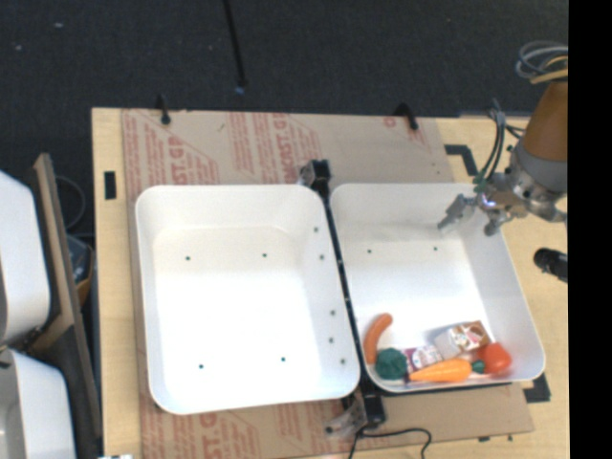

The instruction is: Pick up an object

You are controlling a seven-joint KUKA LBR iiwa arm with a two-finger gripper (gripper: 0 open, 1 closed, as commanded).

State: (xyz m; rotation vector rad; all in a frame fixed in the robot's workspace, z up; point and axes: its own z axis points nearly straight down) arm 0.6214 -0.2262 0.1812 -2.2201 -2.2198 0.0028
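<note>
**Arm poised at the far rim, pickings all at the near one**

The surface [239, 142], a board with red print, carries two shallow white bins side by side. The left bin [163, 256] fills the middle of the frame; the right bin [497, 285] sits to its right, and every object lies along its lower edge, at the lower right of the frame. From left to right there: an orange sausage shape [379, 333] leaning upright, a dark green lump [390, 362] just below it, a small printed carton [449, 342], a carrot [442, 372] lying flat along the rim, and a red ball [495, 358] at the corner.

The arm [547, 132] enters at the upper right, with the end effector [475, 210] hanging over the top right corner of the right bin, well apart from the cluster. It grips nothing and touches nothing; whether it is spread or closed I cannot tell at this size.

To do this step well, I judge it should travel down the frame and choose an outlier, the sausage shape or the red ball, since the carton, carrot and lump crowd together and the bin wall hems them in
</note>
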